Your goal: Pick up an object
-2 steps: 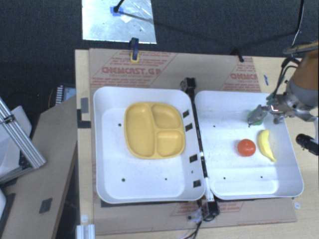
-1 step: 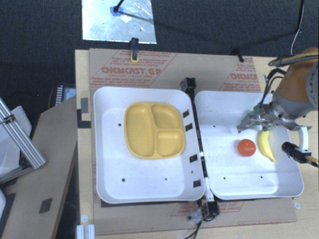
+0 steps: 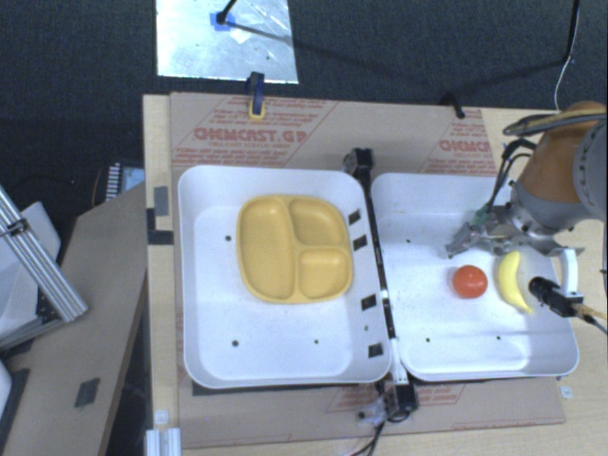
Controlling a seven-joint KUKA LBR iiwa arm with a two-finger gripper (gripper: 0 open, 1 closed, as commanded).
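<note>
In the right bin (image 3: 427,354), round tomato (image 3: 469,281), curved banana (image 3: 513,282)

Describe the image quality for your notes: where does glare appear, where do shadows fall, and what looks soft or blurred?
Camera view: glare on the foil sheet at the top; the white bins are evenly lit, with a soft shadow beside the yellow tray; the tomato and banana have soft edges; the arm at the right looks slightly blurred.
</note>
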